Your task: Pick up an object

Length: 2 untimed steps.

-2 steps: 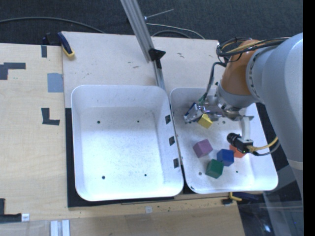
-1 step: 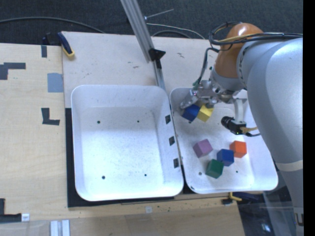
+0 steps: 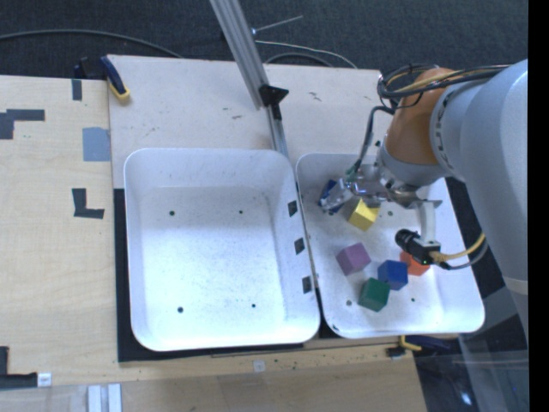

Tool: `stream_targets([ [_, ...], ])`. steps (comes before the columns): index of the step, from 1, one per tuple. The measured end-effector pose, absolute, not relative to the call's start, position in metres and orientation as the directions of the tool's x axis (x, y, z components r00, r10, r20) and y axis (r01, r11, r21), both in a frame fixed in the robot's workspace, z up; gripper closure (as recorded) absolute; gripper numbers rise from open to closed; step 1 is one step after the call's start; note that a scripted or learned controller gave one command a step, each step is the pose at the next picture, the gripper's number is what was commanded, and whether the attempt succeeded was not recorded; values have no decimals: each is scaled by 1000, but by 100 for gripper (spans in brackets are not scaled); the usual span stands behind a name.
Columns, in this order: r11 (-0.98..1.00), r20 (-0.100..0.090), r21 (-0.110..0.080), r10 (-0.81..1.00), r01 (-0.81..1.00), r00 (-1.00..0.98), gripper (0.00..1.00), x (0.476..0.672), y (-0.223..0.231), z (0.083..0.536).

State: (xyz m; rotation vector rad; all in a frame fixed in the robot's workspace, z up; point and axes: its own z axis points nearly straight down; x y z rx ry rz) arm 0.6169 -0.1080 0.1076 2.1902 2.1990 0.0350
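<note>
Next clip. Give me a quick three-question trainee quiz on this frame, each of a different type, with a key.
1. Multiple choice: which block lies nearest the gripper?
A. green block
B. yellow block
C. blue block

2. True or false: the purple block lies in the left bin.

3. Fill in: the arm hangs over the ___ bin.

Key
1. B; the yellow block sits just under the gripper, the others lie lower in the right bin.
2. False; it lies in the right bin with the other blocks.
3. right
</note>
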Motion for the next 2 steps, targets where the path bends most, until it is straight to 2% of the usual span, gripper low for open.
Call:
stream_targets([
  [1,3,-11,28,1000,1000,-3,0,658,-93,107],
  [2,7,-2,42,1000,999,-7,100,653,-91,110],
])
